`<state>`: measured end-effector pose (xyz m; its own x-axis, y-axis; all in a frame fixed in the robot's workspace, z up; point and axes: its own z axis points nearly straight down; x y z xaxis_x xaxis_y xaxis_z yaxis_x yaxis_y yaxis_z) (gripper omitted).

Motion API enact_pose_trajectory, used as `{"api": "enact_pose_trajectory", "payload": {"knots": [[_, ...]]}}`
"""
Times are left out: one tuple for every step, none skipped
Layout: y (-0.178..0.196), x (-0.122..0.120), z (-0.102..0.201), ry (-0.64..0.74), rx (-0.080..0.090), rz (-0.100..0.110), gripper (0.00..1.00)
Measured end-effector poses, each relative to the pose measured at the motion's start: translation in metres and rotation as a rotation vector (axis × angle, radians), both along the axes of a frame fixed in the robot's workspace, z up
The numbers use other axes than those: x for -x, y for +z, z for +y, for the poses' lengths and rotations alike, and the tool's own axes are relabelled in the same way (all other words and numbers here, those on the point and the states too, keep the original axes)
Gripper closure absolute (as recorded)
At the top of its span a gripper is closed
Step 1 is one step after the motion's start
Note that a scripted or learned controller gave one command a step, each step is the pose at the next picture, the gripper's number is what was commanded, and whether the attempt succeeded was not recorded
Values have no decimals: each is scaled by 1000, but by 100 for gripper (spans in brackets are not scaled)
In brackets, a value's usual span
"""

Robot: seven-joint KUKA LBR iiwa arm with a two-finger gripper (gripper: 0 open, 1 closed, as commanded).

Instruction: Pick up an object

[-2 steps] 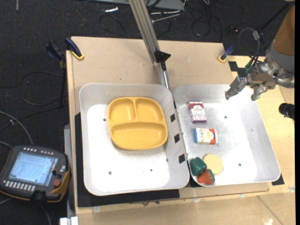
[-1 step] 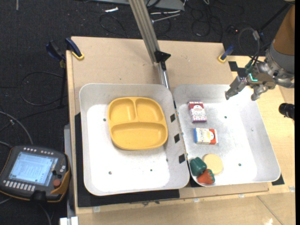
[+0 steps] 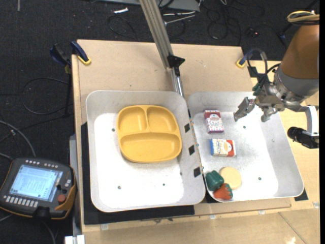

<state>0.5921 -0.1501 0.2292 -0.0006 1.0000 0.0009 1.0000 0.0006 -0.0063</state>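
Observation:
My gripper (image 3: pixel 255 113) hangs open above the far right part of the right bin (image 3: pixel 274 151), nothing between its fingers. In that bin lie a red and white carton (image 3: pixel 214 121), a small box with blue and orange print (image 3: pixel 222 147), a tan round disc (image 3: pixel 231 176), and a green and red pepper toy (image 3: pixel 218 185) at the front left corner. The carton is left of the gripper, apart from it.
The left bin (image 3: pixel 101 151) holds a yellow divided plate (image 3: pixel 149 133). A grey pole (image 3: pixel 158 27) slants down to the gap between the bins. A teach pendant (image 3: pixel 35 187) lies at the lower left, off the bench. Clamps sit at the bench's far corners.

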Motion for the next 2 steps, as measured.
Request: {"api": "enact_pose_trajectory", "payload": {"knots": [[-57,-5,8,2,0,0,0],[-102,-4,4,-1,1,-1,0]]}}
